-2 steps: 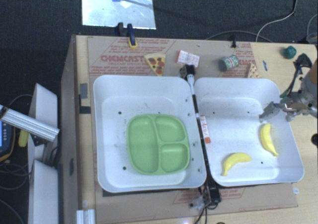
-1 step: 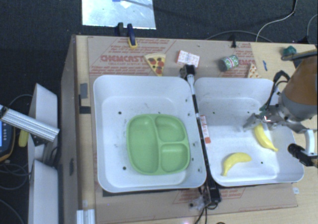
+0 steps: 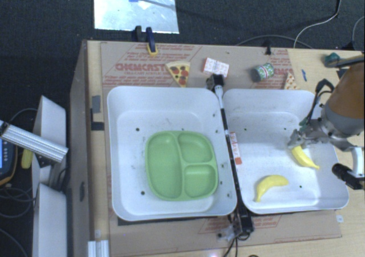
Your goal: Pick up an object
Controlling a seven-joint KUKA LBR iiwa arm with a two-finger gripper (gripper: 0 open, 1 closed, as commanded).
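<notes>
Two yellow bananas lie in the right bin [image 3: 268, 113]. One banana [image 3: 270, 184] rests near the bin's front, curved, apart from the arm. The other banana [image 3: 304, 158] lies at the right side, directly under my gripper [image 3: 300, 141], whose fingertips come down at its upper end. The grey arm with its orange band reaches in from the right above it. A green divided plate [image 3: 181, 164] sits in the left bin [image 3: 131, 113].
On the cardboard behind the bins lie a toy pizza slice [image 3: 178, 72], a white card [image 3: 216, 67] and a small green can [image 3: 263, 71]. A black divider strip [image 3: 227, 136] runs between the two bins.
</notes>
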